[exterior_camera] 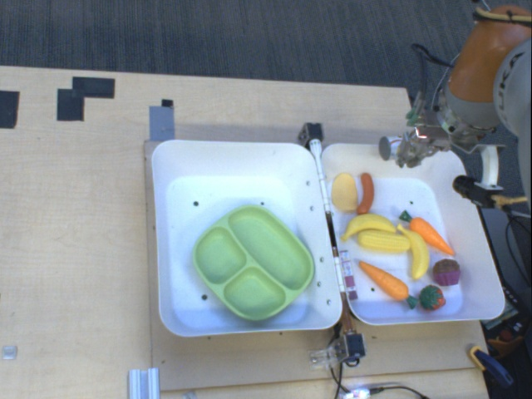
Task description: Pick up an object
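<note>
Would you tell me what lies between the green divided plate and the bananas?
In the camera view, the two bins' adjoining white rims lie between the green divided plate and the bananas; beyond those, bare bin floor.

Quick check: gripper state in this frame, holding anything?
Gripper: above the right bin's far rim; state cannot be told.

2 white bins (166, 223), green plate (253, 262), toy food (386, 239), tool (409, 152)

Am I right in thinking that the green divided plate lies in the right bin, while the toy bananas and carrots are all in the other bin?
Not quite: the camera view shows the green divided plate in the left bin, alone. The toy bananas and carrots lie in the right bin, as you implied by placing them apart.
</note>
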Motion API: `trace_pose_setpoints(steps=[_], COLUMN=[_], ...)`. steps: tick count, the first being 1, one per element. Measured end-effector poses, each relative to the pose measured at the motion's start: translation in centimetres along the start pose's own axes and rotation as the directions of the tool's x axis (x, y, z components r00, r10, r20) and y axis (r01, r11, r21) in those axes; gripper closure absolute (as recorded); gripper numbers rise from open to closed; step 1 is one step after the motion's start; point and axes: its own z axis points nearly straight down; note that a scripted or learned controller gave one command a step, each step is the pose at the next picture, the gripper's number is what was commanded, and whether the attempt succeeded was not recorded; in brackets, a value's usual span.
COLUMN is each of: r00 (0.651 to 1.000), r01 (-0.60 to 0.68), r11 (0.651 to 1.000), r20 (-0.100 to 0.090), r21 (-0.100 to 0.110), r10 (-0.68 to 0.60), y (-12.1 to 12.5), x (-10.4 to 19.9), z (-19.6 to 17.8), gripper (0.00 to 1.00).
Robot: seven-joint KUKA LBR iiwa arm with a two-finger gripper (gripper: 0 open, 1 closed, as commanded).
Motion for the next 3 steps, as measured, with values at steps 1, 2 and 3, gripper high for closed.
trace_pose_setpoints(steps=[1, 2, 3], r00=[1.0, 1.0, 1.0], r01=[-0.001, -0.001, 0.007], r11=[1.0, 1.0, 1.0], r20=[0.001, 0.001, 0.0], r21=[0.003, 0.001, -0.007], r10=[0.001, 0.001, -0.007], y=[-0.1, -1.1, -0.7], x=[-0.1, 3.0, 3.3], z=[0.1, 8.6, 7.3], gripper=[0.0, 0.0, 1.0])
